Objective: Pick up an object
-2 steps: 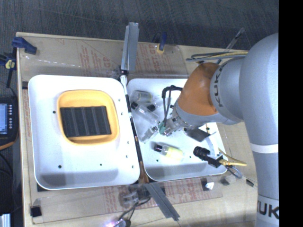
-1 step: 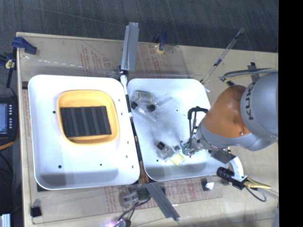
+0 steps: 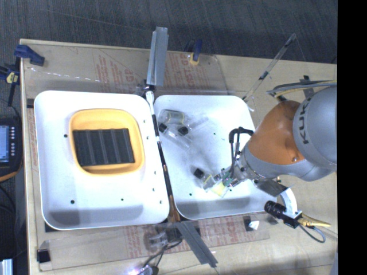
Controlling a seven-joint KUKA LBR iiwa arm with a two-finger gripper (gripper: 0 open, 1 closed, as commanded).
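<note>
Gripper (image 3: 225, 180) low in the right bin (image 3: 229, 105), toward its 5 o'clock corner, touching a small pale yellow-green object (image 3: 217, 187); finger spread cannot be told. A small black block (image 3: 199, 172) lies just beside, at 9 o'clock. Crinkled clear plastic piece (image 3: 172, 119) near 11 o'clock. Left bin (image 3: 51, 105) holds a rounded orange tray with dark ribbed insert (image 3: 105, 146).
</note>
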